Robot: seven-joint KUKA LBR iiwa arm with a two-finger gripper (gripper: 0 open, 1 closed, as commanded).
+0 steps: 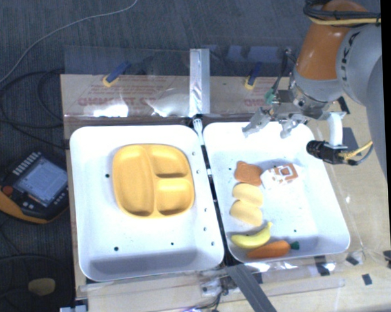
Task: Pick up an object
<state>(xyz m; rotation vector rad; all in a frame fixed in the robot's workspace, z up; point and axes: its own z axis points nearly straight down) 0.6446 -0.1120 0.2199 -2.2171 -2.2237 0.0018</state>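
Over right bin's [327, 198] far edge, gripper [269, 124] spread open, gripping nothing. Near front edge, banana [252, 237] beside carrot [269, 250]: probably light, stiff, smooth plastic; best pinched across narrow middle.

We see bright, even overhead light, glare on the clear sheet [125, 100] left of the pincer [269, 125], soft shadows.
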